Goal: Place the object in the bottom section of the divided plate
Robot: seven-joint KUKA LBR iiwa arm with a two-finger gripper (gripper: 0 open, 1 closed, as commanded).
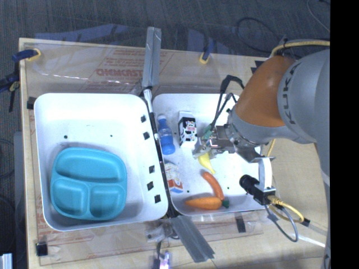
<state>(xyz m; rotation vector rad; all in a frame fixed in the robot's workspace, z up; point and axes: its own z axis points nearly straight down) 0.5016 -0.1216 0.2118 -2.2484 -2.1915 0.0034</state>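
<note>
Pale wooden surface [84,48] under a clear plastic sheet with red print. Two shallow white bins side by side on it: left bin [84,108] just beside the right bin [175,206], walls touching along the middle. Metal bracket [193,241] at the near edge, just below that seam.

Divided plate [88,182] in left bin [84,116], toward its front. Right bin [185,102]: bottle [166,139] along left wall, carton [188,129] just right of it, banana [206,162] mid, two carrots [204,203] near front. Pincer [203,145] above banana.
</note>
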